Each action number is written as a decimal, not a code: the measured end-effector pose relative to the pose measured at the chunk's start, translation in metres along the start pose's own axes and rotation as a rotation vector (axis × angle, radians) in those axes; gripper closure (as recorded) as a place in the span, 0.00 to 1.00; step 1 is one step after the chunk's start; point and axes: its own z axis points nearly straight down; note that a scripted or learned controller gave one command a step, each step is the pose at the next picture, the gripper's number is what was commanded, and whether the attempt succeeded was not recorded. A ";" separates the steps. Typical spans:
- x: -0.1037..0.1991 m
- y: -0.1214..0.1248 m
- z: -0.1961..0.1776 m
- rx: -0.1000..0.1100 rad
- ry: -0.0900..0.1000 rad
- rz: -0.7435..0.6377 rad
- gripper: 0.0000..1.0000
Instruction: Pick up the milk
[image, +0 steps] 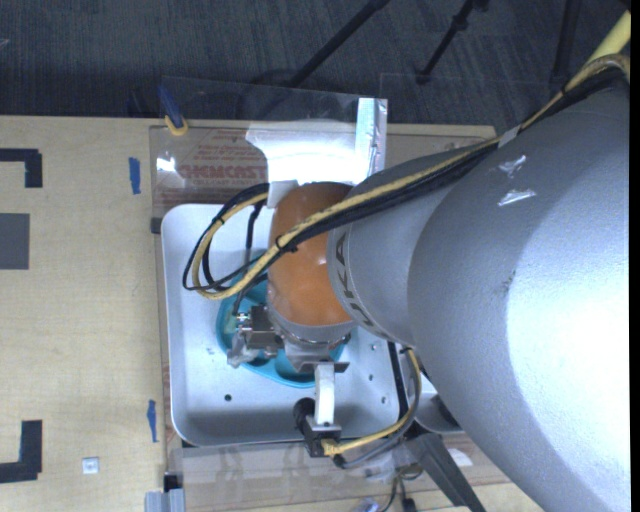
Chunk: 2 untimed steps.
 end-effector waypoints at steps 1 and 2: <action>0.016 0.061 -0.072 -0.007 0.000 -0.357 0.00; -0.011 -0.005 0.037 -0.003 0.000 -0.231 0.00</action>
